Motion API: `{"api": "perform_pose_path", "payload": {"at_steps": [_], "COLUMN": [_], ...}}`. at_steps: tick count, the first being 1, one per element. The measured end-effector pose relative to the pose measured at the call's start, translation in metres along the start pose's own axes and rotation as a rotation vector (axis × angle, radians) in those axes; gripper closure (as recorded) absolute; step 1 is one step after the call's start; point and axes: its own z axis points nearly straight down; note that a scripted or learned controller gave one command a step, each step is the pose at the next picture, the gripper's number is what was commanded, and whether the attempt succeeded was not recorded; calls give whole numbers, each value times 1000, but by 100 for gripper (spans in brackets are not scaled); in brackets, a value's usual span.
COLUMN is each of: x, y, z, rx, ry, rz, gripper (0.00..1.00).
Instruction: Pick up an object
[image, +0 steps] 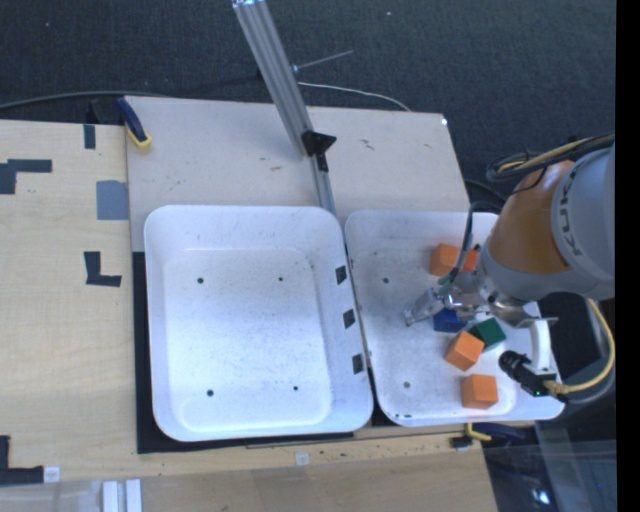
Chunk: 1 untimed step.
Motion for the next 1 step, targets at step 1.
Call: {"api": "perform_pose_path", "payload": {"at_steps": [1], "x": [-17], "y": [94], "z": [12], "rx": [0], "ry": [-3], "rz": [-2], "gripper": [0]}}
